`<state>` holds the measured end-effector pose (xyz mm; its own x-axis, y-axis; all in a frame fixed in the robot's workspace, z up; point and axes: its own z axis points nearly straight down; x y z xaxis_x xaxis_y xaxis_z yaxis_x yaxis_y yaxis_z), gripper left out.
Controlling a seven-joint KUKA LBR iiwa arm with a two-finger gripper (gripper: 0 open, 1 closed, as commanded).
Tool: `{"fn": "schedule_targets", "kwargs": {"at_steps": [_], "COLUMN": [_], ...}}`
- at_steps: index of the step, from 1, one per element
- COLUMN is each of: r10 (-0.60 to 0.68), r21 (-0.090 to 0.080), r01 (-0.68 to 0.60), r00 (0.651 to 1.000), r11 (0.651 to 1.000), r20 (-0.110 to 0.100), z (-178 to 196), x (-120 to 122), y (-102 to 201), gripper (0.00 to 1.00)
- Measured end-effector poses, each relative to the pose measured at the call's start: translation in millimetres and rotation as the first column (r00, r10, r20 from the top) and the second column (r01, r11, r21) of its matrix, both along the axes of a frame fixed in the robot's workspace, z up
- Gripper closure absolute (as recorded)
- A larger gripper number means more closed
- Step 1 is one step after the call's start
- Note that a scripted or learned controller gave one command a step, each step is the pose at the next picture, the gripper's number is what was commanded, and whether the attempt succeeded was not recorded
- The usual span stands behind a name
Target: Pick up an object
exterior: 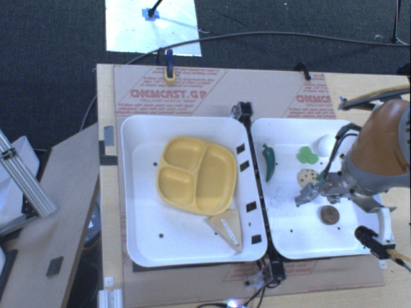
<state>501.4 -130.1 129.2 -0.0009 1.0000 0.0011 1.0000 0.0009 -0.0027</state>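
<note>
landmark: we place everything off the black divider (257, 191) between the two shallow white bins.
gripper: two-finger gripper (307, 194) sits right of the divider, low over the right bin (289, 236), arm (379, 149) reaching in from the right.
fingers: we cannot tell whether they are spread or closed; nothing visible between them.
target candidates: small round brown disc (330, 214) right of the divider, just beside the gripper; speckled tan cookie-like round (307, 175) near it, partly behind the gripper; dark green pepper-shaped toy (269, 162) just right of the divider; light green lumpy piece (307, 154) further right.
left of divider: yellow compartment plastic tray (196, 174), tan wedge (226, 226) below it.
handling: we judge the brown disc light, stiff, low-profile, likely to slip; pinch across its diameter.
status: nothing lifted yet.
</note>
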Motion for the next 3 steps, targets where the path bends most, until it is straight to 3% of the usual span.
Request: {"fn": "schedule_targets", "kwargs": {"at_steps": [1, 2, 3], "r10": [0.000, 0.000, 0.003], "r21": [-0.001, -0.001, -0.003], "r01": [0.000, 0.000, -0.003], "r00": [1.000, 1.000, 1.000], "r11": [1.000, 1.000, 1.000], "r20": [0.002, 0.006, 0.009], "z": [-46.7, -34.1, 16.5], "x": [0.4, 1.7, -1.4], "y": [0.4, 0.5, -0.5], "gripper": [0.00, 1.00, 1.00]}}
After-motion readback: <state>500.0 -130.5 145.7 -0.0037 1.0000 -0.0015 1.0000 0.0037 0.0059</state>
